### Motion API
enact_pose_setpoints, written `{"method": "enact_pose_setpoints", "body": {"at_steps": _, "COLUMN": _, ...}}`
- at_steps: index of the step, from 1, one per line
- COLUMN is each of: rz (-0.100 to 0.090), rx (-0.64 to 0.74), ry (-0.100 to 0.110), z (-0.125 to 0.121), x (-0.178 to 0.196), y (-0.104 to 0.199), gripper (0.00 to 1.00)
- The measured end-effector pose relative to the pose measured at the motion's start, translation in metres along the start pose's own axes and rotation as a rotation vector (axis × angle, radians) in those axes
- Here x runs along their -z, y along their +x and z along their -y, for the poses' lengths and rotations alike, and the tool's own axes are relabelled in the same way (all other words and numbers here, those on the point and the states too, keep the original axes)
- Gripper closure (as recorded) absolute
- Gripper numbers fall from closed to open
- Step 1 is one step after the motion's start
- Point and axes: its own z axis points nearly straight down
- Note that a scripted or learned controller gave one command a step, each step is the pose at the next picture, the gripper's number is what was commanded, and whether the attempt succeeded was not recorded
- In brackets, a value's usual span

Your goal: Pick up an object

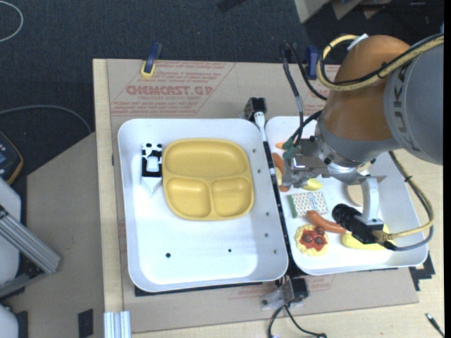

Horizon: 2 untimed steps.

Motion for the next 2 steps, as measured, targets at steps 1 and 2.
{"method": "enact_pose_setpoints", "body": {"at_steps": 1, "rz": 0.0, "rx": -0.002, "ry": 0.006, "z": 0.0016, "x": -0.0085, "y": 0.0022, "gripper": 1.0}}
{"method": "enact_pose_setpoints", "body": {"at_steps": 2, "rz": 0.001, "rx": -0.004, "ry": 0.005, "z": -0.0071, "x": -0.0179, "y": -0.0021, "gripper": 1.0}}
